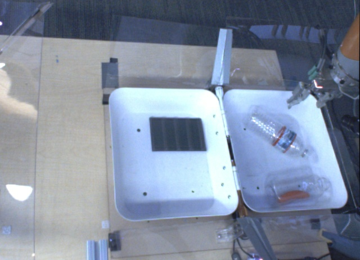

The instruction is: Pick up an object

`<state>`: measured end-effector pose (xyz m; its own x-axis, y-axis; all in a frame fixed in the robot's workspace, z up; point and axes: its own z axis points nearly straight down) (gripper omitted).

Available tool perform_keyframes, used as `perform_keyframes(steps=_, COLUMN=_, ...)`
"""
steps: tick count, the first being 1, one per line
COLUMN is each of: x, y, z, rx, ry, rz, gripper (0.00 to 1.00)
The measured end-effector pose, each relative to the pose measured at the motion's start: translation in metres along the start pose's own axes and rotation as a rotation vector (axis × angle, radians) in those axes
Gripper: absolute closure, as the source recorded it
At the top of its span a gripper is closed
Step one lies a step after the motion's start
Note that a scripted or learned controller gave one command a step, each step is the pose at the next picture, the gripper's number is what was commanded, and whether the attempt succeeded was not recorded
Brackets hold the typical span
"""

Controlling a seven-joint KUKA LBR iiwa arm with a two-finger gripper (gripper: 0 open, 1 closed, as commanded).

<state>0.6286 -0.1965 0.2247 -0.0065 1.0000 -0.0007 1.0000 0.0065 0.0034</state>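
Note:
A clear plastic bottle (274, 131) with a red and blue label lies slantwise in the middle of the right bin (332, 157). Closer to the front of that bin, a clear container (297, 188) lies on its side with an orange-red piece inside. A dark grey flat rectangle (177, 134) rests in the left bin (129, 157). My gripper (308, 97) hangs over the back right corner of the right bin, open, with nothing between its fingers. It is up and to the right of the bottle, apart from it.
A grey metal post (222, 56) stands behind the gap between the two bins. Clamps and brackets (111, 74) sit on the wooden bench around the bins. The arm's orange band (351, 42) is at the right edge.

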Motion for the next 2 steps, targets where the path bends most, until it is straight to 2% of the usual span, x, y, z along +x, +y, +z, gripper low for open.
perform_keyframes(steps=1, x=0.0014, y=0.0019, z=-0.0119, rx=-0.005, ry=-0.002, rz=-0.008, gripper=1.00)
perform_keyframes(steps=2, x=0.0015, y=0.0019, z=-0.0118, rx=-0.005, ry=-0.002, rz=-0.008, gripper=0.00)
